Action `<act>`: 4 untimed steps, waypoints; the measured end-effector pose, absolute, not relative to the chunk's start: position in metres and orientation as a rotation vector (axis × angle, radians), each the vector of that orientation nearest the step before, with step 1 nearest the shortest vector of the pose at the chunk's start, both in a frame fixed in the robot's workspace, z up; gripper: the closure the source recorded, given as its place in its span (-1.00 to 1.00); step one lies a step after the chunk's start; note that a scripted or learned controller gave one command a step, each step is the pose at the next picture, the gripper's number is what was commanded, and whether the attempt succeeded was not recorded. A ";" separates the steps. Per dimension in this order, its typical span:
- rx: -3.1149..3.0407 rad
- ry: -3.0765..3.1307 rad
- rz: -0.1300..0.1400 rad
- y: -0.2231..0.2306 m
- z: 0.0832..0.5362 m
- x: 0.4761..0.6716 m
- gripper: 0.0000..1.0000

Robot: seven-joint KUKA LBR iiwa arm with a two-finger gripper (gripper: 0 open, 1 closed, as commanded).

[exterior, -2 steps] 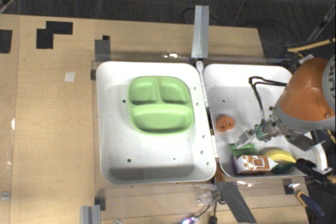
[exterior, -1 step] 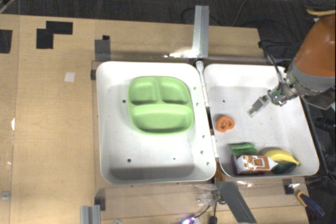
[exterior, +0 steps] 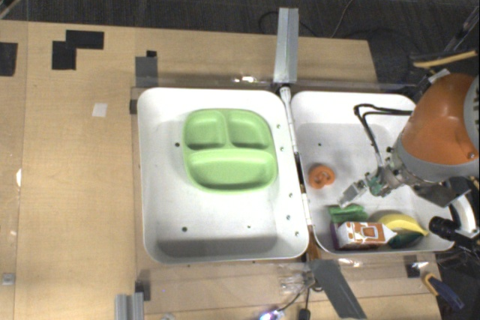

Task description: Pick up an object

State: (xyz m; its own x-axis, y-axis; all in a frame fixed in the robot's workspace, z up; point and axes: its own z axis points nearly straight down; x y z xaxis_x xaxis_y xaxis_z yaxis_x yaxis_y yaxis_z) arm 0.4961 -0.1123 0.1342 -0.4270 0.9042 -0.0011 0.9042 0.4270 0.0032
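In the right bin (exterior: pixel 330 116) a small orange round object (exterior: pixel 322 175) lies near the left wall. At the bin's front edge sit a green item (exterior: pixel 348 213), a brown and white carton (exterior: pixel 364 234) and a yellow banana (exterior: pixel 399 223) with a dark green piece beside it. My gripper (exterior: pixel 357 192) hangs low over the bin, just above the green item and to the right of the orange object. Nothing shows between its fingers. The grey and orange arm (exterior: pixel 442 131) comes in from the right.
The left bin (exterior: pixel 157 221) holds a green divided plate (exterior: pixel 228 148). A metal divider post (exterior: pixel 286 49) stands between the bins at the back. Black cables (exterior: pixel 371 120) run over the right bin's back part.
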 end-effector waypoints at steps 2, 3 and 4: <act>1.857 2.530 0.004 -0.098 0.097 0.488 -1.00; 1.787 2.579 0.003 -0.146 0.108 0.488 -1.00; 1.621 2.683 0.004 -0.153 0.185 0.543 -1.00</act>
State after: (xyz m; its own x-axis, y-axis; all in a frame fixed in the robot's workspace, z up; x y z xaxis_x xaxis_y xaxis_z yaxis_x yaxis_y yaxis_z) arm 0.5425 -0.1530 0.1845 -0.4654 0.8851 -0.0045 0.8850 0.4655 0.0055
